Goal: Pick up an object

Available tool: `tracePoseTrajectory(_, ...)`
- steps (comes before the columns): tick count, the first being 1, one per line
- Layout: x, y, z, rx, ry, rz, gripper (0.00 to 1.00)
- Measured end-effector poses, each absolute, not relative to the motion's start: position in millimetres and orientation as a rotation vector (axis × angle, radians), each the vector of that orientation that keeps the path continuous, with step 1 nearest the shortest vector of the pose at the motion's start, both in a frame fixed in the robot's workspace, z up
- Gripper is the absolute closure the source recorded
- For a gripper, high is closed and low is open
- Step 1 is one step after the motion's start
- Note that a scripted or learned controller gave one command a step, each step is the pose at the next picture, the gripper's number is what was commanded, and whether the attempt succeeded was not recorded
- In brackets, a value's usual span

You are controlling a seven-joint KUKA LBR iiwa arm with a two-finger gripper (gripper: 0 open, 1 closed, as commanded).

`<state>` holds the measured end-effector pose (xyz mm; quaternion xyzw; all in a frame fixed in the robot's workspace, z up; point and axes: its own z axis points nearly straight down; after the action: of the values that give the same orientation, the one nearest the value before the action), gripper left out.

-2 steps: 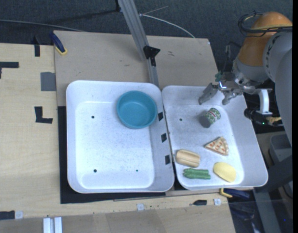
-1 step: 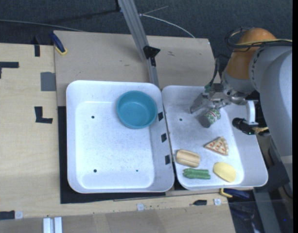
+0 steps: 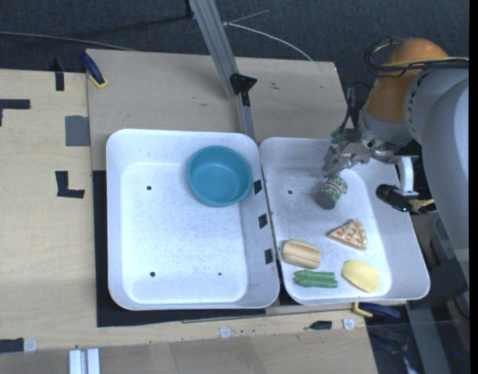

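The arm is seen reaching in from the right, and the tool [image 3: 340,162] is placed low over the right bin [image 3: 297,158], directly above a small can [image 3: 331,192]. The can is lying tilted in the far half of that bin, its greenish label end turned up toward the tool. Contact looks likely, but whether the can is pinched cannot be told from this slant, and neither can the spread of the tool be made out.

The step in hand is judged to be the grasp itself: descent seems finished, lift not yet begun. A firm closure across the can's round body would be called for next, then a straight rise. A cylinder lying on its side may roll or squirt out if it is caught off-centre.

4 other items are laid out in the near half of the same bin: a triangular pizza slice [image 3: 348,234] with a speckled top, a soft-looking hot dog bun [image 3: 301,252], a knobbly green pea pod [image 3: 315,279] and a smooth yellow lemon [image 3: 360,275]. All appear to be glossy plastic toys.

In the left bin [image 3: 137,232], a round blue bowl [image 3: 219,175] is set at the far right corner. Both bins are shallow, white and finely speckled, and are carried on a pale wooden tabletop [image 3: 36,209].
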<state>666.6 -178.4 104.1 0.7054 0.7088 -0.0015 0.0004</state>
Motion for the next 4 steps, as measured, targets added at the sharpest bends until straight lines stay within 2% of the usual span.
tracePoseTrajectory(1,672.4,-177,167,2.216,2.22,0.004,1.0)
tracePoseTrajectory(3,676.8,-175,286,2.216,2.22,0.004,1.0)
tracePoseTrajectory(4,661.8,-127,288,2.217,2.227,0.001,1.0)
